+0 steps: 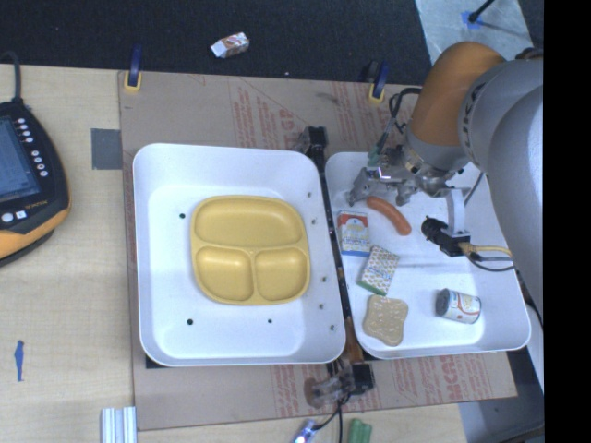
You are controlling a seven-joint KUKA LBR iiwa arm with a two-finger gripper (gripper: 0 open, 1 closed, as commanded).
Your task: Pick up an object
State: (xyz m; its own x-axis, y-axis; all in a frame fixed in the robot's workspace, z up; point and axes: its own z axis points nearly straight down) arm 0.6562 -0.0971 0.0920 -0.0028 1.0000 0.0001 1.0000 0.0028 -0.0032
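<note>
1. The grey arm [508,127] with its orange band fills the upper right, reaching over the right bin [499,330].
2. The jaws [388,185] hang low at the far left end of that bin; whether they are open or closed I cannot tell, and nothing can be seen between them.
3. A sausage [390,215] lies just beside the jaws, on their near side.
4. Nearby in the same bin lie a small carton [354,233], a patterned packet [379,269], a cracker [385,320] and a small can [458,305].
5. The left bin [166,330] holds a yellow divided plate [249,248].
6. A control pendant [28,178] rests on the tabletop [65,340] at the left edge.
</note>
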